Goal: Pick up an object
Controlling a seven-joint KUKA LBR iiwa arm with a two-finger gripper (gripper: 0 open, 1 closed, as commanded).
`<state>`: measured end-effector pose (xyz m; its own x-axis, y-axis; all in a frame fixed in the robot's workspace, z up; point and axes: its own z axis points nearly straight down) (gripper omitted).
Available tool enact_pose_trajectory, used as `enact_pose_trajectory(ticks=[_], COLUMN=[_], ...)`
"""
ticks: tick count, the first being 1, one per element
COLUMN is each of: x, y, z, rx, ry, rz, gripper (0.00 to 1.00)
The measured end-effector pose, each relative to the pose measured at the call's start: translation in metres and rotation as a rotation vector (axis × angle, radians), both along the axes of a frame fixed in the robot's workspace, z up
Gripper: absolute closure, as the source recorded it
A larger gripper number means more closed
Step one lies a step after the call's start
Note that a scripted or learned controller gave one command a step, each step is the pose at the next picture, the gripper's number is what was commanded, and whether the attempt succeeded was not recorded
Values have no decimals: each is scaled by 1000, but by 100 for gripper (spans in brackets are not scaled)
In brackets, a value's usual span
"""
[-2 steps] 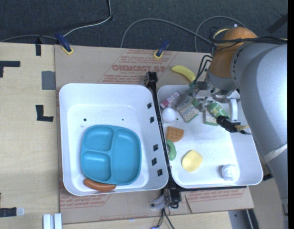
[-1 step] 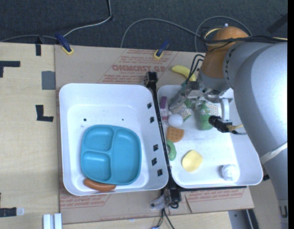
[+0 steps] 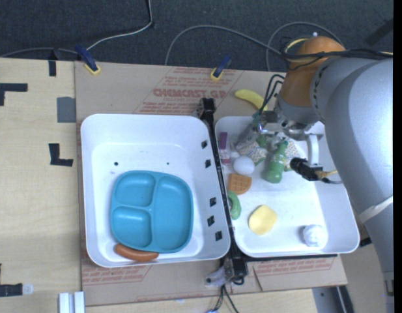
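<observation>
Grey arm over my right bin point(image 3: 331, 201), my gripper point(image 3: 271, 130) above a green bottle point(image 3: 275, 163), grip impossible to tell, blue plate point(image 3: 152, 210) in left bin point(image 3: 100, 175).

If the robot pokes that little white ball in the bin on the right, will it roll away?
Probably a little. The small round white ball looks smooth, so a nudge should roll it. It likely won't go far: the round tan waffle-like toy and the green plastic bottle sit close by.
</observation>
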<state>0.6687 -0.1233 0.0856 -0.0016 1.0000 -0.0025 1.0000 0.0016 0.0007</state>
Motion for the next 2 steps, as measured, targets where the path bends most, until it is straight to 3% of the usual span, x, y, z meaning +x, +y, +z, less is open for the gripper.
enact_pose_trajectory(ticks=[1, 2], x=[0, 0], y=[-9, 8], z=[0, 0], rx=[0, 0], ry=[0, 0], rz=[0, -1], gripper=[0, 0])
